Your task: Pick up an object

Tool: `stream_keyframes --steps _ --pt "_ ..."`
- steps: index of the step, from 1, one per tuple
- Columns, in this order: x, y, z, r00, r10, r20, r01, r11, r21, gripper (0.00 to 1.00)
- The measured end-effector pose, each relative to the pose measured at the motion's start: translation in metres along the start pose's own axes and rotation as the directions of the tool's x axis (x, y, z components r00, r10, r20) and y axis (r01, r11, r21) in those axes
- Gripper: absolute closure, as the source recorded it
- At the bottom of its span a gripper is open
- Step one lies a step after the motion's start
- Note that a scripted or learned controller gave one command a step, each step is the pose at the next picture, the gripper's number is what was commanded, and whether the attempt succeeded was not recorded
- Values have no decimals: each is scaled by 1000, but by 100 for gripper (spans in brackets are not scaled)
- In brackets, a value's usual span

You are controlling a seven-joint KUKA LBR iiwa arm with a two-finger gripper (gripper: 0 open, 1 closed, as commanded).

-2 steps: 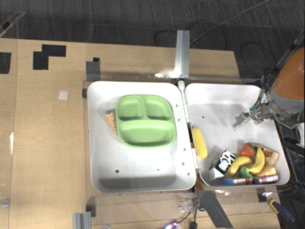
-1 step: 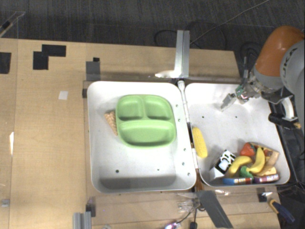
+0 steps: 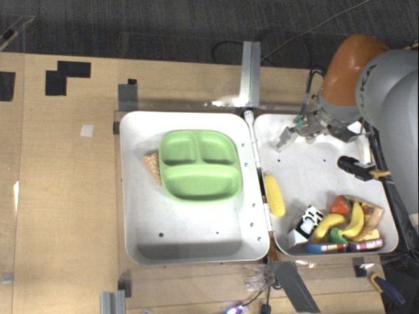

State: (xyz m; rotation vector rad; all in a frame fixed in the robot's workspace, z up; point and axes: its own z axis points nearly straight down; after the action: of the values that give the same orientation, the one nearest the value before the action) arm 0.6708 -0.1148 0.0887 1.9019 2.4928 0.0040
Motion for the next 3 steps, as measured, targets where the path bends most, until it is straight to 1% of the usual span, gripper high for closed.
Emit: stream_keyframes --steps 1,2,3 --pt "0 0 1 939 345 -1 -345 939 -2 0" --pt "1 4 -14 941 338 -1 -338 941 -11 100" --pt "-7 -33 -28 936 352 -1 -352 936 0 100"
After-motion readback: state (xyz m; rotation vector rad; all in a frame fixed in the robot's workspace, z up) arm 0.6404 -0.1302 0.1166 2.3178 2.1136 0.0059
